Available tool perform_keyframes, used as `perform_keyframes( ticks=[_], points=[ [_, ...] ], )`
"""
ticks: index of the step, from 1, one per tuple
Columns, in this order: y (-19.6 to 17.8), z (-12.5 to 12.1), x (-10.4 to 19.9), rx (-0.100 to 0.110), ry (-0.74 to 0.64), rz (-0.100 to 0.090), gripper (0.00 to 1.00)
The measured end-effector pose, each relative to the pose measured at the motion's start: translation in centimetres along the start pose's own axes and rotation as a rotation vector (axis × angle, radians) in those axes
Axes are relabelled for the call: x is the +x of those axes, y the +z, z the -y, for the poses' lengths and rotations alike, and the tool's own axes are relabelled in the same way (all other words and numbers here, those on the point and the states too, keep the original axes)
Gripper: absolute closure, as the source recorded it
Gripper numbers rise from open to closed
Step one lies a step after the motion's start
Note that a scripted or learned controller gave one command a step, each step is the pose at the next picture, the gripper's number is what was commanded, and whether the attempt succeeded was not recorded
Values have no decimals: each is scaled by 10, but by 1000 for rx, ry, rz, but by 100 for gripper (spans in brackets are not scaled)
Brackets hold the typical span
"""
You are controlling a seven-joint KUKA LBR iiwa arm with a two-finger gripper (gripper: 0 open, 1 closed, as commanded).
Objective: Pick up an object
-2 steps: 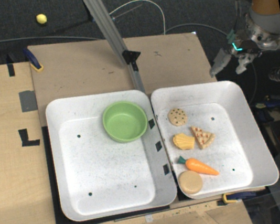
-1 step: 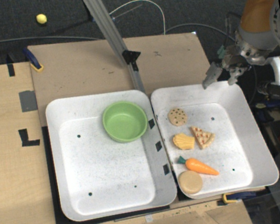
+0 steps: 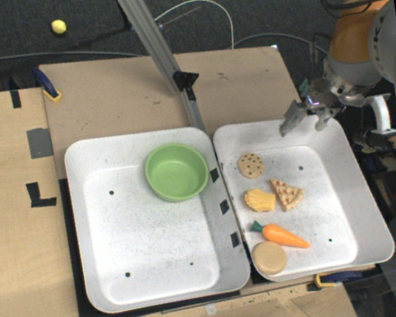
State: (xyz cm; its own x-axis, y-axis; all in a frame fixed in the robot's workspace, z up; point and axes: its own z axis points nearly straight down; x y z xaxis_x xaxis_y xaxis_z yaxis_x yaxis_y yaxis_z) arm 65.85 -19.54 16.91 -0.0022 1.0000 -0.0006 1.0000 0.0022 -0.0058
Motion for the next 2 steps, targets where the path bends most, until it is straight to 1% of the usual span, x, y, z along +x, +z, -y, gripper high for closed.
perform_keyframes(
  ticks=[1, 2],
  points=[
    [62, -6, 6, 1, -1, -1, 0],
    [47, -7, 6, -4, -2, 1, 100]
  ],
)
